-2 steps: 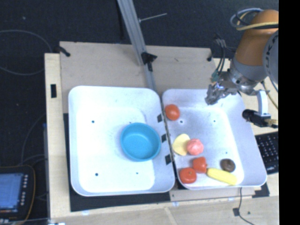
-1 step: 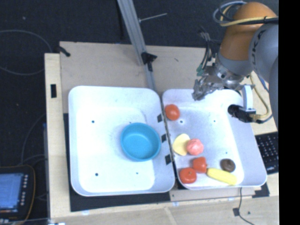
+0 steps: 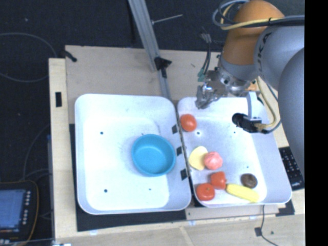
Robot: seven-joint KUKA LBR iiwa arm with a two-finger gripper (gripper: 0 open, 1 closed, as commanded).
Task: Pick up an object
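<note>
So the arm's gripper (image 3: 203,97) is sitting at the top edge of the right bin (image 3: 266,152), up in the upper right of the frame, and honestly it's too blurry and small to tell how it's set or whether it has anything.

Nearest candidate looks like the orange-red ball (image 3: 188,122), just below the gripper and tight against the wall between the two bins. That's the risky bit: a round thing jammed near a wall probably rolls away or a finger clips the rim instead.

The rest is clumped lower down: a yellow wedge (image 3: 197,158) touching a pink ball (image 3: 213,161), a red block (image 3: 218,179), a red tomato-ish thing (image 3: 205,191), a banana (image 3: 242,192) and a brown lump (image 3: 249,180). Going there could nudge neighbours or grab two. The blue bowl (image 3: 152,155) sits in the left bin (image 3: 102,122).
</note>
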